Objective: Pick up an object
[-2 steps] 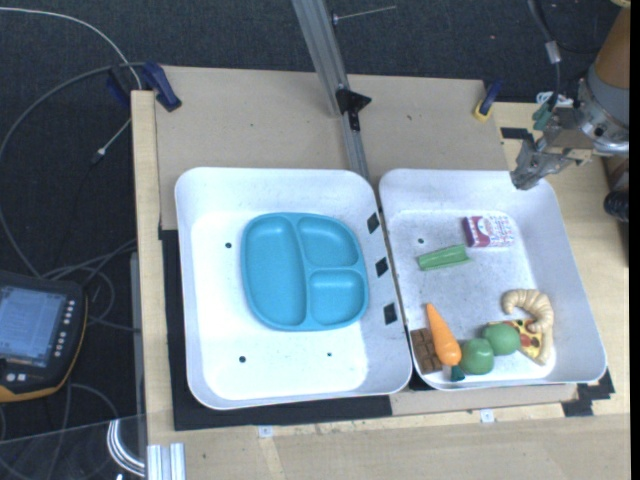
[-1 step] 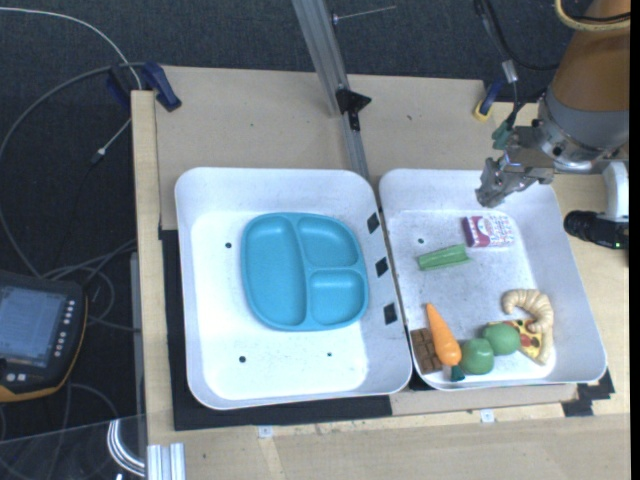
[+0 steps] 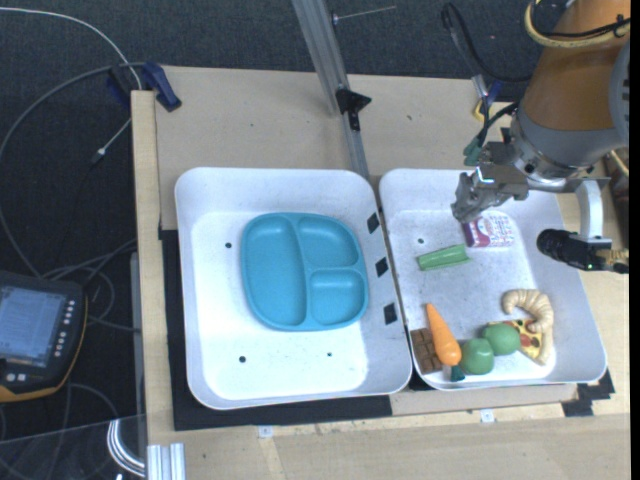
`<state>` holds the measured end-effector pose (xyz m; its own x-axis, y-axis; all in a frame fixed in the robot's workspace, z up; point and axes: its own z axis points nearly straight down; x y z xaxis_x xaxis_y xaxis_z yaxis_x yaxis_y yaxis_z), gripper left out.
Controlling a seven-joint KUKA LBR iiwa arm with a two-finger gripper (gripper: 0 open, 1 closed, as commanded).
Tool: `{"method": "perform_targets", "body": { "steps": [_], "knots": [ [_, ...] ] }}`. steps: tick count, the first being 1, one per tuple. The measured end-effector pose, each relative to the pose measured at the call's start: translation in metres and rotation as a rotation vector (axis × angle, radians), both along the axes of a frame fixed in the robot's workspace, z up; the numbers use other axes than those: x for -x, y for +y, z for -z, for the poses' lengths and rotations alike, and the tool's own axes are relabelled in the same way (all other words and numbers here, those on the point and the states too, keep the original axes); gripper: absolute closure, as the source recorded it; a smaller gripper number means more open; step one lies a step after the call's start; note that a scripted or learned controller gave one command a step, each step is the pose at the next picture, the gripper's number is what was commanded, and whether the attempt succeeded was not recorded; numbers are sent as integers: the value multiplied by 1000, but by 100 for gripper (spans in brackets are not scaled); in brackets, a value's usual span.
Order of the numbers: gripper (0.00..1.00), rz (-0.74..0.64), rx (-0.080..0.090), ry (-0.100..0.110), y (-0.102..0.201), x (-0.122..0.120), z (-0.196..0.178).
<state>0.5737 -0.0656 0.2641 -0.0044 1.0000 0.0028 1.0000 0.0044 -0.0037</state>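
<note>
Gripper [image 3: 476, 203] at right bin's [image 3: 400, 268] upper middle, finger state unclear, beside pink carton [image 3: 492, 231]; should centre over it, then descend straight.

Blue divided plate [image 3: 303, 271] in left white bin [image 3: 200, 298]; handheld screen [image 3: 35, 328] at bench's left.

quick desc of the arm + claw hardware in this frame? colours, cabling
The arm is a fat rounded body, orange on top and grey lower down toward the wrist. A yellowish cable loops at its top and thin dark cables run beside it. The claw is a small grey metal assembly.
</note>
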Motion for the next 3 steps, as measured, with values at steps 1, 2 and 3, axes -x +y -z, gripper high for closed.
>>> {"method": "perform_targets", "body": {
  "steps": [1,2,3],
  "knots": [
    [100,-2,-1,1,59,22,12],
    [100,-1,0,3,105,54,25],
    [100,-2,0,3,158,79,37]
  ]
}}
